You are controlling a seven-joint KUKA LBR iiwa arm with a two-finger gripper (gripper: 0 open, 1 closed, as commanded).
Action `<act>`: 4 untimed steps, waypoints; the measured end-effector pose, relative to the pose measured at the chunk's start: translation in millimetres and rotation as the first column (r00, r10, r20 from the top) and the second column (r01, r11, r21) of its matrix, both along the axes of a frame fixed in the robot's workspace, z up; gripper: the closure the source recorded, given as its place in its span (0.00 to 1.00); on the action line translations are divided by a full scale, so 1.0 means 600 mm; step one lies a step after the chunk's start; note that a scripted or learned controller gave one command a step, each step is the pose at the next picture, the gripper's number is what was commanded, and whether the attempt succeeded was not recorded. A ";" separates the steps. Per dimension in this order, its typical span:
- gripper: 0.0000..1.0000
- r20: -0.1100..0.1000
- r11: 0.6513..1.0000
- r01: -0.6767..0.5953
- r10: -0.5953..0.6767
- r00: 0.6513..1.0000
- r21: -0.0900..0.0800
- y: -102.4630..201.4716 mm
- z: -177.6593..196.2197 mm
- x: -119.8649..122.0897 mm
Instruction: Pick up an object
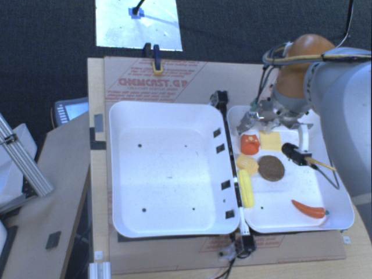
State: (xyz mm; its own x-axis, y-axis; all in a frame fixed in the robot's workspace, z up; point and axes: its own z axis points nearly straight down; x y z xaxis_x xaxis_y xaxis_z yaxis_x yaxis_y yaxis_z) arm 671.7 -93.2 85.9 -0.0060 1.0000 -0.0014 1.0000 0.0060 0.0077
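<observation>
Smooth white plastic bins (168, 220), glossy plastic red pepper (308, 208), matt brown cardboard sheet (192, 80), dark carpet-like floor (46, 34)

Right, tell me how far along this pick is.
Done: nothing looks lifted yet. The tomato, cheese, patty, corn and chili all lie in the right bin.
In hand: the gripper is at that bin's far end, just beyond the tomato.
Left: grip one item and raise it.
</observation>
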 end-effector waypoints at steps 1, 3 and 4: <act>0.00 -0.007 1.000 0.005 -0.005 1.000 0.001 0.012 0.029 -0.039; 0.00 -0.001 1.000 0.001 -0.001 1.000 0.000 -0.017 -0.002 -0.015; 1.00 -0.002 1.000 0.000 0.000 1.000 0.001 -0.016 0.017 -0.017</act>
State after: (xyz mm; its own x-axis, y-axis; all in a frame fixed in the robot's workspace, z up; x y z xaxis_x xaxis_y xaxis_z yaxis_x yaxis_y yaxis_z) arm 661.6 -102.7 96.4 -0.0064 1.0000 -0.0006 1.0000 0.0064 0.0062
